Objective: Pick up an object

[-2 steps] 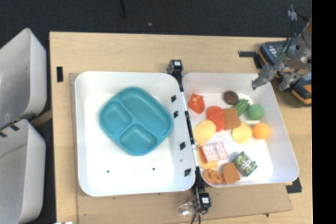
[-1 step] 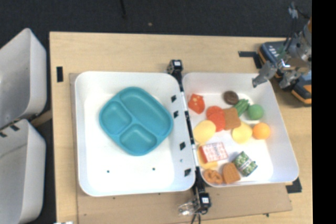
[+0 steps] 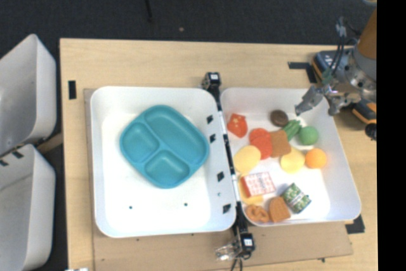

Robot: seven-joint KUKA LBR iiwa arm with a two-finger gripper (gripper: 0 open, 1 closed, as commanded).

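A wooden table seen from above carries two shallow white bins side by side. The left bin holds a teal divided plate with three compartments, lying flat near its middle. The right bin holds a cluster of small toy foods. Near its far edge lies a dark brown round piece, with a green vegetable just to its right. Toward the bin's left side sit a red carton, a red-orange round piece, a brown slab and a yellow round piece. Further right lie a second yellow piece and an orange ball. Nearer the front edge are a red and white packet, a small green packet, a brown cookie and a pretzel. The grey arm enters from the right, and its hand hangs over the right bin's far right corner, near the brown round piece and the green vegetable. Nothing shows between its fingers; how far they are open cannot be told.
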